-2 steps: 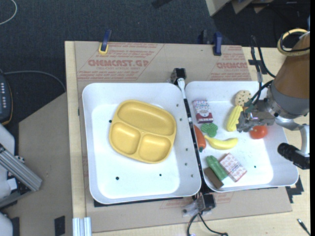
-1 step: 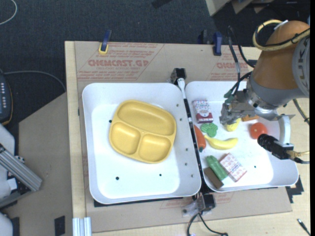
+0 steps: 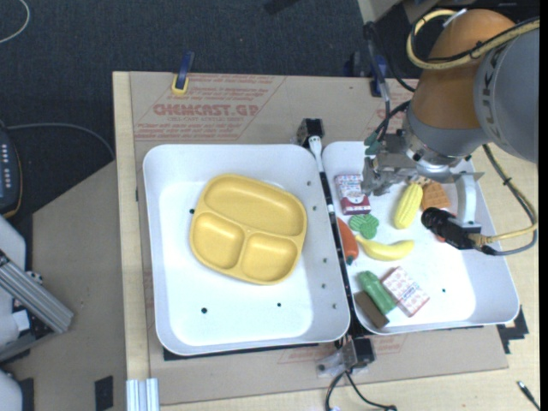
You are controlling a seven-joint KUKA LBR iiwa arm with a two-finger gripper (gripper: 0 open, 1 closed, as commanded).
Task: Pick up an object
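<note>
The right white bin (image 3: pixel 479 302) holds several toy foods: a red-and-white packet (image 3: pixel 351 193), a green broccoli-like piece (image 3: pixel 366 225), a corn cob (image 3: pixel 408 205), a banana (image 3: pixel 387 248), a carrot (image 3: pixel 348 241), a green block (image 3: pixel 372 288) and a small red-white box (image 3: pixel 404 290). An orange piece (image 3: pixel 435 197) lies partly under the arm. My gripper (image 3: pixel 383 176) hangs low over the bin's far part, between the packet and the corn cob. The wrist hides its tips.
The left white bin (image 3: pixel 171 255) carries a yellow three-compartment plate (image 3: pixel 247 228). A black divider strip (image 3: pixel 330 221) runs between the bins. The grey arm with its orange band (image 3: pixel 458 67) and cables cover the right bin's far right corner. Brown cardboard (image 3: pixel 214 101) lies behind the bins.
</note>
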